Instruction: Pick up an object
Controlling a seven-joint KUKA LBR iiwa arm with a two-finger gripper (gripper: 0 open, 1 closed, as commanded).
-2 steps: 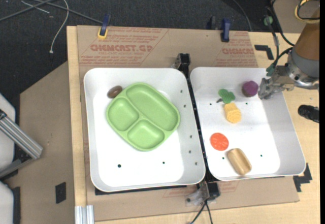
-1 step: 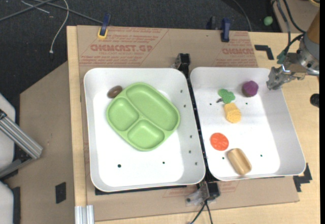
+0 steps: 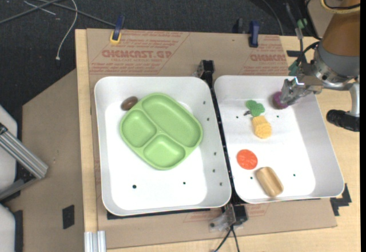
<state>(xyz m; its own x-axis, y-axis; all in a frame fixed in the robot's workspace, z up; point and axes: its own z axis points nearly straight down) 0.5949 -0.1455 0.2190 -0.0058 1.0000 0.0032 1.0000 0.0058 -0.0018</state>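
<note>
Looking at the right bin, you see the gripper low over its far corner, touching a small, round purple thing; you can't tell whether it is held.

Grey arm with an orange band enters at two o'clock, wrist angled down, gripper lowered near its base.

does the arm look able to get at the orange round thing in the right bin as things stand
Probably yes. The orange round piece lies flat on the right bin floor with bare white around it, apart from the yellow corn and the tan roll. The tool is at the same bin's far end, with nothing between.
</note>
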